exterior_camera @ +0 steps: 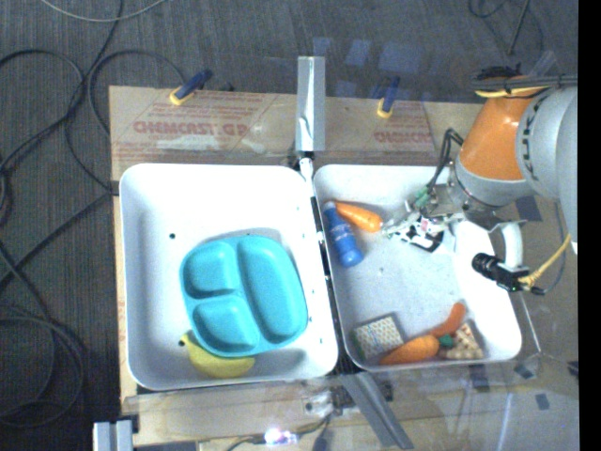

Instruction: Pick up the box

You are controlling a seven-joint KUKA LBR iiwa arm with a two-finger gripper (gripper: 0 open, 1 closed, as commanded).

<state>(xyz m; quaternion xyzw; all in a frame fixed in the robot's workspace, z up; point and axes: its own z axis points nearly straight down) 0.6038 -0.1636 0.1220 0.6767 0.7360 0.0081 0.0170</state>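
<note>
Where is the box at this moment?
The box lies flat in the right bin, near its front wall, beside a carrot; the gripper is toward the bin's back.

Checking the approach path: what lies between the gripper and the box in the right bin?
In the camera view, the stretch from the gripper down to the box is bare bin floor; the blue bottle lies left of it.

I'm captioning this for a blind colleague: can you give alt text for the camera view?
The gripper hovers over the right bin, above a blue bottle, carrots and a small box. The left bin holds a blue divided tray over a banana.
</note>
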